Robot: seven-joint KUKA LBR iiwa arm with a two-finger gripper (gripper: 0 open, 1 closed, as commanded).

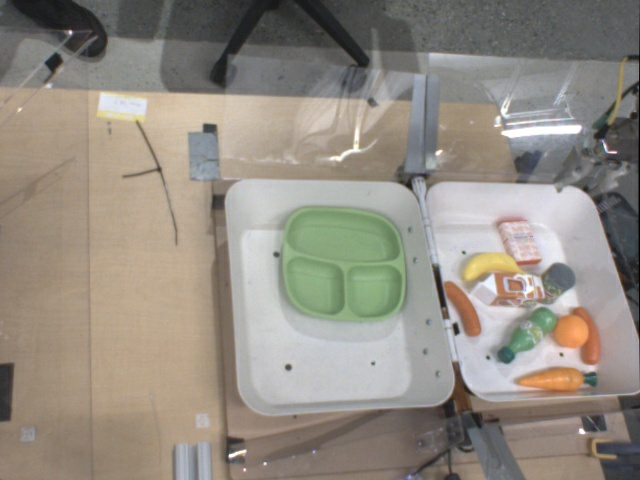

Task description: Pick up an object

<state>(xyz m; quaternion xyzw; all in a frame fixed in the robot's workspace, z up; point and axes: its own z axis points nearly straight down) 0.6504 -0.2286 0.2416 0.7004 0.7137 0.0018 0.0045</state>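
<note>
- The things to be picked lay together in the right bin point(465, 213), all toward its middle and near side.
- A toy banana point(490, 264) lay just above a small orange-and-white carton point(510, 289), and a red-and-white packet point(519, 240) sat a little farther back.
- A dark grey round piece point(560, 277) touched the carton's right end.
- A red sausage point(462, 308) lay slanted near the bin's left wall, apart from the rest.
- A green bottle point(527, 334) lay on its side next to an orange point(571, 330), with a second sausage point(591, 335) pressed against the orange's right.
- A carrot point(553, 378) lay flat along the near wall, its green top pointing right.
- The left bin point(330, 373) held one green divided plate point(344, 276), three compartments, set toward the far side.
- Grey hardware with cables point(612, 153) stood at the right edge beyond the right bin's far corner; I couldn't tell what it was.
- On the bench point(80, 298) to the left were a yellow note point(122, 106) and a grey tape patch point(203, 154).
- A black chair base point(290, 8) stood on the floor behind.
</note>
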